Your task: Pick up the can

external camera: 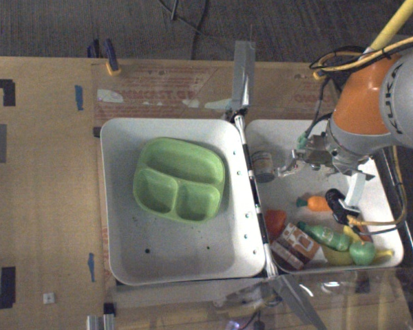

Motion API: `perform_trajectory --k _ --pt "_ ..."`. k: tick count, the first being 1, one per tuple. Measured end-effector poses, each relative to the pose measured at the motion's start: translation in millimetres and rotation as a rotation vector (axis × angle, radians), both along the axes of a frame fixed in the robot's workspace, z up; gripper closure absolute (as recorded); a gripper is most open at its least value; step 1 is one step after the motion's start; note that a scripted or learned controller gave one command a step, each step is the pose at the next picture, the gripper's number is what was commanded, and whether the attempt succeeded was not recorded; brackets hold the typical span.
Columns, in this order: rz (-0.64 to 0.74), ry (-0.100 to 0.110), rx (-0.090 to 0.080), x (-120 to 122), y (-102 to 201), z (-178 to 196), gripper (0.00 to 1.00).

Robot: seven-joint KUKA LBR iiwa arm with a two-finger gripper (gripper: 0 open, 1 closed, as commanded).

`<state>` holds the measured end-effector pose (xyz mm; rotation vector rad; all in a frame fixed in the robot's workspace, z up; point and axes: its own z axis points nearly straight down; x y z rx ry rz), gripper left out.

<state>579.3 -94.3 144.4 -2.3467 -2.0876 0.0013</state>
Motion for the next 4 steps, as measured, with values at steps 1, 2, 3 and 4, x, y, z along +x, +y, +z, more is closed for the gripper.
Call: perform_trajectory --k 1,2,3,4 --pt "0.197 -0.004 -0.001 17 55 41 0.00" --pt "-0.017 0.002 0.001 -9 7 40 0.00" --pt "-0.012 -0.003 -0.001 30 -49 54 0.00" --pt "-0.009 -0.005 -0.003 31 -48 65 1.00"
